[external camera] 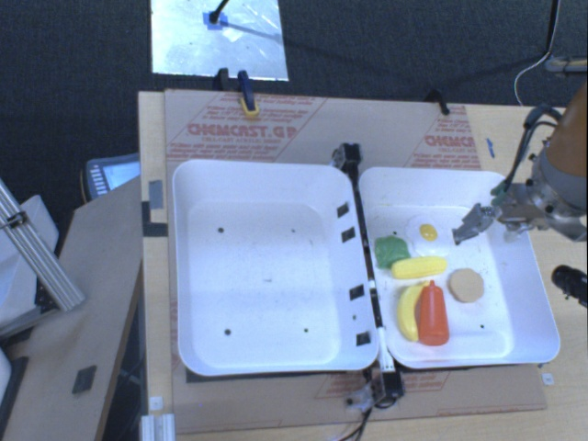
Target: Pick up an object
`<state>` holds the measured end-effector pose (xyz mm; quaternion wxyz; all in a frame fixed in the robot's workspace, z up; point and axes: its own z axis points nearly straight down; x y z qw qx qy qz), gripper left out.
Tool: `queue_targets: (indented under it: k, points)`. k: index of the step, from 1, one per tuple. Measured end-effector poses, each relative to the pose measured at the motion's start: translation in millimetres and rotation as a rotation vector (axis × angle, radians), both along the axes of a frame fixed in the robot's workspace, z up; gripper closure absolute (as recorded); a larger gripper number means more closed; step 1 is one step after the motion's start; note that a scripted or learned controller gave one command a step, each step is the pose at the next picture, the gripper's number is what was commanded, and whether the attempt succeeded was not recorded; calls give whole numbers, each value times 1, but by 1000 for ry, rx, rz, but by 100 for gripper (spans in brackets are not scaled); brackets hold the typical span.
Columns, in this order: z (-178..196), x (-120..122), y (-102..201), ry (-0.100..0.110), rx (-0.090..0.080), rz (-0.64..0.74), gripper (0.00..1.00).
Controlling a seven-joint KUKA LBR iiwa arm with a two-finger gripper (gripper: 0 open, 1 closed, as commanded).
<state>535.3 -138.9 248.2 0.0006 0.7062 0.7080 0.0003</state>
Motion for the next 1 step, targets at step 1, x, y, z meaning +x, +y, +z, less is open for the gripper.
queue_targets:
  k: [1]
  points:
    - [38,10,69,-5,2,9,0]
